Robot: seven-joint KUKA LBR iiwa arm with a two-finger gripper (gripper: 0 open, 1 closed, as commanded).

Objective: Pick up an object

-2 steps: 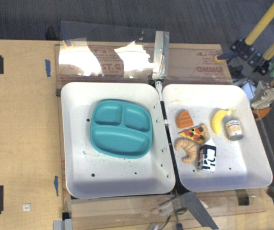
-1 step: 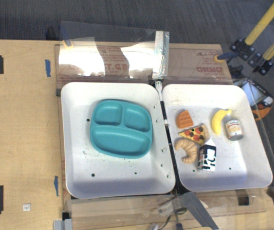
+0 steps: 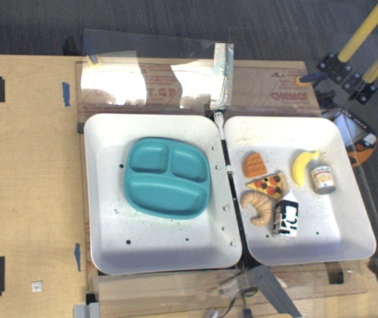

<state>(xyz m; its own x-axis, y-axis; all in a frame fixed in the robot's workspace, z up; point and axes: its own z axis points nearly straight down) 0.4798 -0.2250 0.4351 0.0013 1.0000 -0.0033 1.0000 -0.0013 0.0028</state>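
- On the desk, two shallow white bins sit edge to edge, so either one lies in reach of my arm coming in from the right.
- Filling much of the left bin is one teal plate, lying flat with its three compartments facing up; I judge it too broad and low for an easy pinch.
- Across the divide, the right bin holds six small things, loosely bunched toward its middle and left, most likely scattered there as pick targets.
- Counted one by one: one orange wafer, one pizza slice, one croissant, one banana, one small jar and one black-and-white carton.
- The pizza slice touches the croissant and sits just below the wafer, while the carton leans against the croissant's right side; the banana and jar stand side by side, a little apart from the rest.
- Whether my tool is open or closed, I cannot tell.
- Nothing is lifted yet: every candidate for the pick rests on a bin floor, and I judge the jar and banana the freest to reach.
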